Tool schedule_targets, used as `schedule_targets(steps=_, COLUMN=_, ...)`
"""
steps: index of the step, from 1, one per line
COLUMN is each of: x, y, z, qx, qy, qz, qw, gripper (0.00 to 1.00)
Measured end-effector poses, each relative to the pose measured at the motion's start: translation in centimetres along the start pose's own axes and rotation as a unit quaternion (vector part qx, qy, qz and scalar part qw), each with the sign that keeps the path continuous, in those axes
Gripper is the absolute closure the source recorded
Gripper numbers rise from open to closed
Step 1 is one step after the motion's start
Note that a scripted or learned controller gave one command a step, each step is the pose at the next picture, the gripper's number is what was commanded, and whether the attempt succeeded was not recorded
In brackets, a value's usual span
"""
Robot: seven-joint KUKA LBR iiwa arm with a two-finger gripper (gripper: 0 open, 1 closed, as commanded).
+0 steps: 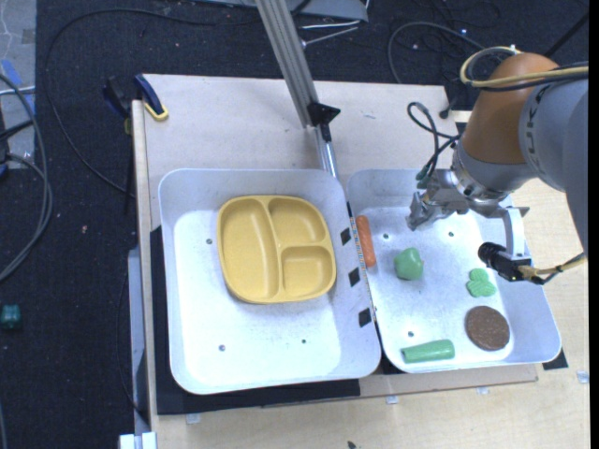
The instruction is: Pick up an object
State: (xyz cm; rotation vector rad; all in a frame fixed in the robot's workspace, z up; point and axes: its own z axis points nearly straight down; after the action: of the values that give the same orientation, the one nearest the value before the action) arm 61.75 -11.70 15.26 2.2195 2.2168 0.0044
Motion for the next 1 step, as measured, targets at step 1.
schedule_targets(steps=1, x=-0.01, y=0.09, z=-4.25, qx=0.0, qy=0.0, qz=-0.002, qw=1.0, gripper=1.0)
